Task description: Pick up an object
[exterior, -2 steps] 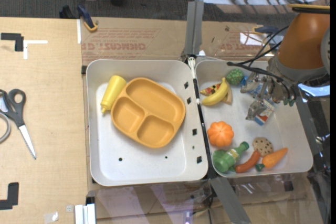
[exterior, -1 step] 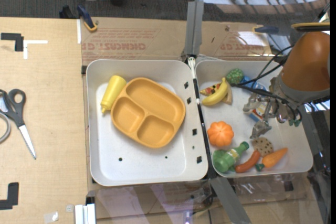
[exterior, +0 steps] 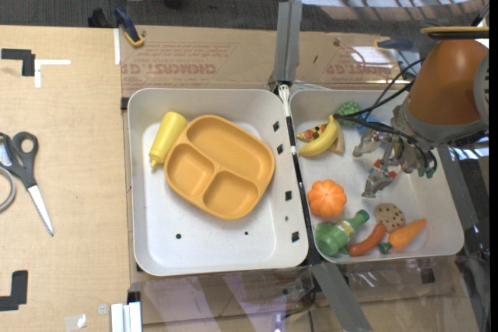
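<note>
Both bins (exterior: pixel 148 245) are white. The divided plate (exterior: pixel 219 165) is orange-yellow, the bottle (exterior: pixel 166 138) beside it yellow. The banana (exterior: pixel 323 139) is yellow, the pumpkin (exterior: pixel 327 198) orange, the carrot (exterior: pixel 406 232) orange, the cookie (exterior: pixel 388 214) seemingly tan with dark specks. The counter (exterior: pixel 62 260) is pale wood.

Pretty evenly lit from overhead, nothing dim. The white left bin (exterior: pixel 148 245) comes out bright but not blown, and the orange tray (exterior: pixel 220 166) only throws a soft, thin shadow along its edge toward 5 o'clock. Worst glare is up around 1 to 2 o'clock, where clear plastic sheeting (exterior: pixel 389 0) behind the right bin (exterior: pixel 447 241) catches white-blue reflections. More faint sheen on plastic at 6 o'clock. The arm's orange band (exterior: pixel 447 89) at 3 o'clock looks a bit soft and out of focus, being closer to the lens. Scissors (exterior: pixel 27 175) at 9 o'clock are sharp enough. Overall mild grain and low resolution.
</note>
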You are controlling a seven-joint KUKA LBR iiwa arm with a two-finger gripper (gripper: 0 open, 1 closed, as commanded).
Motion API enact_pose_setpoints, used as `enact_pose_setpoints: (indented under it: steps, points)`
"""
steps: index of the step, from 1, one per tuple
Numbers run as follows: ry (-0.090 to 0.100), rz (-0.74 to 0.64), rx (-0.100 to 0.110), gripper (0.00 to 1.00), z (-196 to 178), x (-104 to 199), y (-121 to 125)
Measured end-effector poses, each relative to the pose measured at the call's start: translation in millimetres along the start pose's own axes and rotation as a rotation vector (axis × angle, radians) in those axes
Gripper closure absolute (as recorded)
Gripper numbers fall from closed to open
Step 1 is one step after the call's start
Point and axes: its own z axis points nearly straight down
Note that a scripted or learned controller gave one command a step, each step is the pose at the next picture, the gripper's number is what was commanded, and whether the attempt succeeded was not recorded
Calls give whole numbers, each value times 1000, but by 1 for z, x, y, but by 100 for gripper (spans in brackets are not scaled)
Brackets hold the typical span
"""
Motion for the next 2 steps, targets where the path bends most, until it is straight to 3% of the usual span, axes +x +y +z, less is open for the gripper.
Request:
enact_pose_setpoints:
  steps: [1,2]
  points:
    - [-1,50,0,0,-1,-49,28]
    - [2,-36,1,0,0,25,-33]
